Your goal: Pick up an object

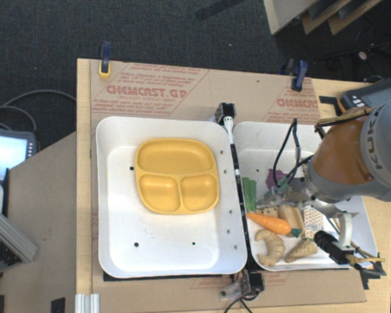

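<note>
Just right of the carrot [270, 222], the gripper [296, 207], its spread impossible to tell, should descend squarely onto one item, avoiding the neighbouring clutter.

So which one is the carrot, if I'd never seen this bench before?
Start at the right white bin, the one the grey arm hangs over. Go to its near left corner, beside the wall it shares with the bin holding the yellow tray. The carrot lies there: the one bright orange, tapered piece among pale tan lumps, just below a green stick.
</note>
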Controlling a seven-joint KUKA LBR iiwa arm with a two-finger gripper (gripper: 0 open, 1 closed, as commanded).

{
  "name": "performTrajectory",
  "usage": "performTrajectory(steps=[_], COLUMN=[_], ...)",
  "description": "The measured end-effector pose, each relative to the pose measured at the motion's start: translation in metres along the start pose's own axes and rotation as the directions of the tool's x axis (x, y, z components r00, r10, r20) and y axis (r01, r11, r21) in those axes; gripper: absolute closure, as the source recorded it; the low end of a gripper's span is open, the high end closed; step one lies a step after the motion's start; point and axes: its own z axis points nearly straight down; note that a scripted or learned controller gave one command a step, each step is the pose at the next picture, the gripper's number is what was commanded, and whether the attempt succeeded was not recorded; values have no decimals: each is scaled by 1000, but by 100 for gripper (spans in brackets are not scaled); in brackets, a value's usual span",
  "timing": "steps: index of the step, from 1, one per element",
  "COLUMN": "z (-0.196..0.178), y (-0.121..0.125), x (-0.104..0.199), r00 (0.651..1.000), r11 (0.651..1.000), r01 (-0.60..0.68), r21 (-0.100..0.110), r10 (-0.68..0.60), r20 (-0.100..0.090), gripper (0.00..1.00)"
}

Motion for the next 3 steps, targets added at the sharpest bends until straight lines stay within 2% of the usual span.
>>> performTrajectory(steps=[1,2,3], z=[-16,-112,-140], y=[4,-33,-45], x=[-2,-58,-9], r00=[1000,1000,1000], r11=[1000,1000,1000], r01=[0,-5,5], r21=[-10,-6,-2], r10=[0,5,-5], r20=[2,8,3], gripper=[100,100,100])
